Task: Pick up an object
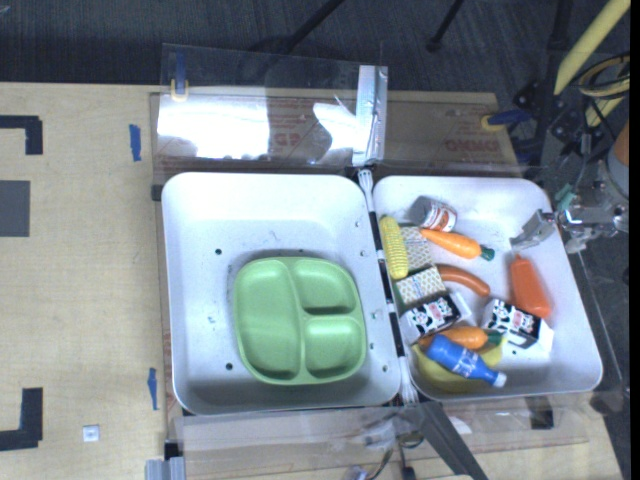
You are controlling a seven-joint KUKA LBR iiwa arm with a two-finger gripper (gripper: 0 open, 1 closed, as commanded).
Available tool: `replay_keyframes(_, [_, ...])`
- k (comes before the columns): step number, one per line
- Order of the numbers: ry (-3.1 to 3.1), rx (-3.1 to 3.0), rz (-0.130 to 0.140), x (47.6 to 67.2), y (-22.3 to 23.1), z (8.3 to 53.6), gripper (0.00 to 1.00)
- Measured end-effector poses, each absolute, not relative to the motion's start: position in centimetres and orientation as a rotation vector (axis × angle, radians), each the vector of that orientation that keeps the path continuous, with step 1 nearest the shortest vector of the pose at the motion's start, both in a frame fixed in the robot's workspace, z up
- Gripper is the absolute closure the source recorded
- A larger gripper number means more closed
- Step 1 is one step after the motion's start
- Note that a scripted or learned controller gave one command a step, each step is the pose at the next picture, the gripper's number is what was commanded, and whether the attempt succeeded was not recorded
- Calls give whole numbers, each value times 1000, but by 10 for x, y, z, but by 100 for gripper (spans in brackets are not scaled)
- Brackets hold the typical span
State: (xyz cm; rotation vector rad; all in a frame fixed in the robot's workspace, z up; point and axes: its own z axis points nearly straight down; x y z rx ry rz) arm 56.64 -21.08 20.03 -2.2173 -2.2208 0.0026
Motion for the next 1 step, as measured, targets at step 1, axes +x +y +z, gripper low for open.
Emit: replay_keyframes(1, [-2638, -1702, 1, 574, -160, 154, 0])
